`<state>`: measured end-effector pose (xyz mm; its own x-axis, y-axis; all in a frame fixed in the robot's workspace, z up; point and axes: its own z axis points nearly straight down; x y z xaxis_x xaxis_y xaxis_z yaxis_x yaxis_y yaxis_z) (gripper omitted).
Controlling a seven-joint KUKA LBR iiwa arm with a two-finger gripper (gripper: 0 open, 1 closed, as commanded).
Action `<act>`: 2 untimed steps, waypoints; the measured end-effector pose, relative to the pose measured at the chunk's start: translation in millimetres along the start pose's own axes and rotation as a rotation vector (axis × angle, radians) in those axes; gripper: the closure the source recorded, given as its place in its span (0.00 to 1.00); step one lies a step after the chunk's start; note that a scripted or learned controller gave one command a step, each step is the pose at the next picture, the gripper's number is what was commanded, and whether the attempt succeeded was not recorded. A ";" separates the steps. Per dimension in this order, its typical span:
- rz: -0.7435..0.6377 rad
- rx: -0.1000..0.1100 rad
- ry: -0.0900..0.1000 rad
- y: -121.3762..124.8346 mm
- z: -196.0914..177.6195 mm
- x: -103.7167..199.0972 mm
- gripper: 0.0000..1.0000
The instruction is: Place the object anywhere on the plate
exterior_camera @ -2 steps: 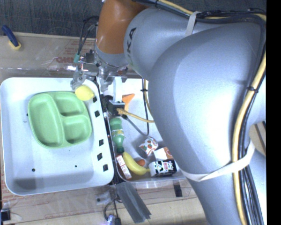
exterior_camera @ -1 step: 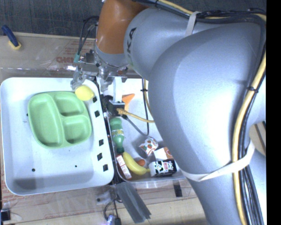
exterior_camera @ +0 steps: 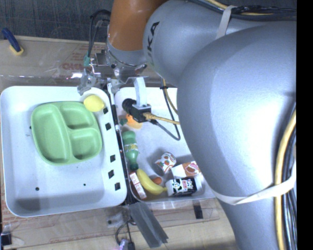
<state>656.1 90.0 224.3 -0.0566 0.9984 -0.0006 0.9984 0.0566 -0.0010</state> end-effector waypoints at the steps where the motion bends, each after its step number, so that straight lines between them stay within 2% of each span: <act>1: 0.116 0.002 0.000 -26.2 -27.0 99.5 0.00; 2: 0.110 0.003 -0.001 -26.2 -36.7 100.8 1.00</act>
<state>624.3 189.1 261.0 0.0531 0.9986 -0.0016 0.9986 -0.0531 -0.0042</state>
